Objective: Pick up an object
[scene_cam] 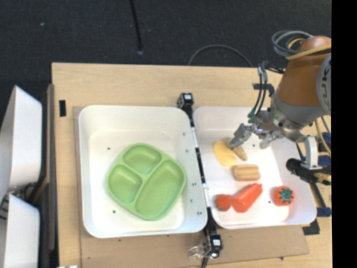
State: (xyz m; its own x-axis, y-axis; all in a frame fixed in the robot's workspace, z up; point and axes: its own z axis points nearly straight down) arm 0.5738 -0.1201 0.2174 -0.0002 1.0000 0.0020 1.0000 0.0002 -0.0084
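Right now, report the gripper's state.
Gripper: open, holding nothing, fingers spread just above the yellow banana-like piece in the right bin.

Right of centre in the frame lie a yellow banana-like piece [225, 153], a tan bread roll [246, 172] just below it, an orange carrot [247, 197] touching a red lump [223, 202], and a red strawberry [283, 196] apart at lower right.
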